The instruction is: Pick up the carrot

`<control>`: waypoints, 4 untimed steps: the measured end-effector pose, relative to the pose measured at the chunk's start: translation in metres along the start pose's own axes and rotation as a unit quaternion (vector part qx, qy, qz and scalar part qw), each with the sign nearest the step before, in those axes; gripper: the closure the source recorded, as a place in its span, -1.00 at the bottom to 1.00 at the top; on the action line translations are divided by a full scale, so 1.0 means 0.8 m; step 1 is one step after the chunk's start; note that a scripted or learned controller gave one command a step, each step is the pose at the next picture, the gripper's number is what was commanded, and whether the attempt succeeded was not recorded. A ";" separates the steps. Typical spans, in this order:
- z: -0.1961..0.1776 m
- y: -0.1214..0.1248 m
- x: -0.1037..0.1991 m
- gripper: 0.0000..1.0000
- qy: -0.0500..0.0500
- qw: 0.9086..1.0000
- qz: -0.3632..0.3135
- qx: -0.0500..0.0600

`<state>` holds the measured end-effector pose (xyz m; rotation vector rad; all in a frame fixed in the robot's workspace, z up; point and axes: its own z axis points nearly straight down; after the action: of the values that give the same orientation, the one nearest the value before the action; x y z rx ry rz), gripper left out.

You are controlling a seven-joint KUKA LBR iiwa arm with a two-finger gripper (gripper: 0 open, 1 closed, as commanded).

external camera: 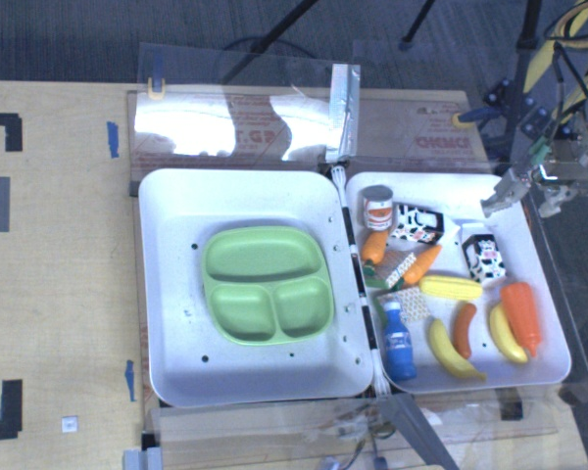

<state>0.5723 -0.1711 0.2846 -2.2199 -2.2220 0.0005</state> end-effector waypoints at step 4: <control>0.247 -0.053 0.033 -1.00 0.000 0.969 -0.246 -0.001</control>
<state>0.5296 -0.1446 0.0871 -1.6069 -2.7017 -0.0020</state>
